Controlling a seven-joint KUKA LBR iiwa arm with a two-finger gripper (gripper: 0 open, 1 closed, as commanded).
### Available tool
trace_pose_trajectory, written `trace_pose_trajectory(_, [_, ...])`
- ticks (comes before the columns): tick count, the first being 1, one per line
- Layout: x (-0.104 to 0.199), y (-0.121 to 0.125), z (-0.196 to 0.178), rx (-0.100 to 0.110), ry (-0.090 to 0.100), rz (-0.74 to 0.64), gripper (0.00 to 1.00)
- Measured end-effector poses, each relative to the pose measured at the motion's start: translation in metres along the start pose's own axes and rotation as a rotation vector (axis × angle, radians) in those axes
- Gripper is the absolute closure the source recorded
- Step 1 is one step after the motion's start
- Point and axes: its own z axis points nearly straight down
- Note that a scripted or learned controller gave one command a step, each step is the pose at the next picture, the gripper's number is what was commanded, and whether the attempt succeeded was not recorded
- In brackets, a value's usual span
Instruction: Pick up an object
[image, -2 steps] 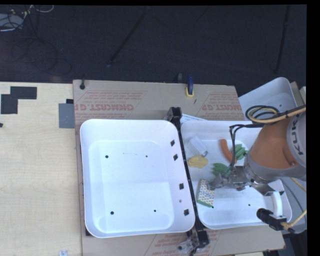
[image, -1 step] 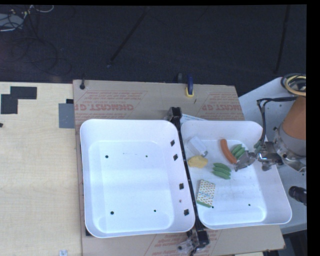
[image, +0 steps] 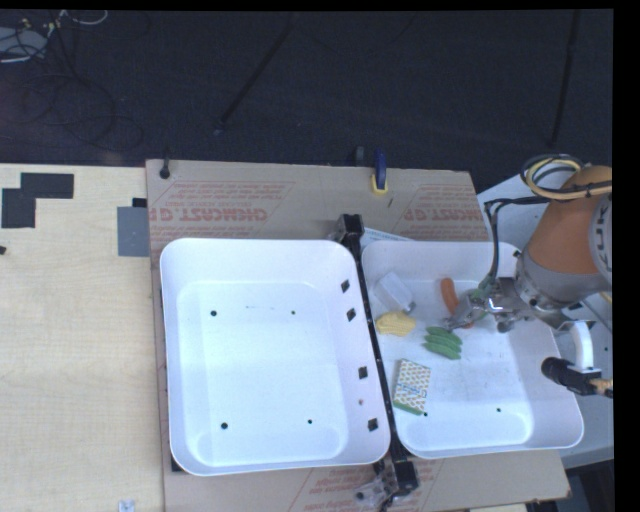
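Two shallow white bins side by side on a bench (image: 80, 330), over a cardboard sheet (image: 300, 200).

Left bin (image: 190, 300): bare white floor, a few small dark dots on it.

Right bin (image: 540, 420): holds all the loose things, clustered toward its left and middle. Largest to smallest:
- patterned card (image: 411, 385), flat, near the wall shared with the left bin, toward the front.
- clear piece (image: 395, 292), pale and hard to make out, toward the back.
- green piece (image: 443, 342), mid-floor, between the yellow lump and the gripper.
- yellow lump (image: 396, 324), just beside the shared wall, near the green piece.
- orange stick (image: 449, 294), slim, lying just left of the gripper.

Arm (image: 570, 250) in from the right, over the right bin's back right corner. Gripper (image: 470, 314) low over the floor, between the orange stick and the green piece, close to both. Jaws too small and cluttered to read: cannot tell wide, narrow or holding.
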Motion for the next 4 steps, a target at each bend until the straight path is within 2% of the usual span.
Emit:
trace_pose_trajectory(1, [0.026,0.045,-0.009,-0.003,0.001,0.001,0.00])
trace_pose_trajectory(2, [-0.019,0.041,0.020,-0.002,-0.002,0.005,0.00])
trace_pose_trajectory(3, [-0.018,0.040,0.010,0.001,0.000,0.003,1.00])
trace_pose_trajectory(4, [0.062,-0.028,-0.028,0.004,0.006,0.001,1.00])
